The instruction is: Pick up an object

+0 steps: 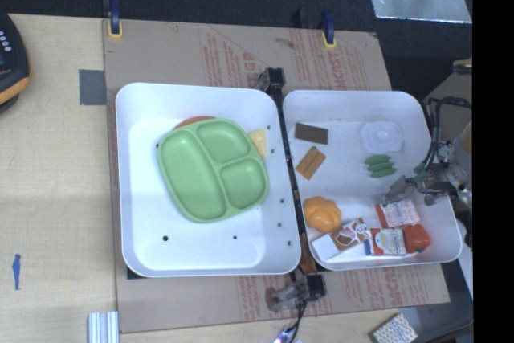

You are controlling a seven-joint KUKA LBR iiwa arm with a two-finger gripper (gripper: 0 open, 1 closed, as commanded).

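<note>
You see a table (56, 197) with two white bins. The left bin (144, 245) holds a green tray (213, 169). The right bin (345, 112) holds a carton (373, 239), orange fruit (322, 214), brown block (311, 133), cracker (310, 163) and green pod (379, 165). Nothing looks lifted yet. The gripper (414, 185) hovers at the right rim, near the carton; whether its jaws are open, you cannot tell.

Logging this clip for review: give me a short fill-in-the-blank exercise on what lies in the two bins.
1. The green divided plate lies in the ____ bin.
2. The orange pumpkin-like toy sits in the ____ bin.
3. The plate has ____ compartments.
4. The claw hovers at the right bin's ____ edge.

Missing words: left; right; three; right
</note>
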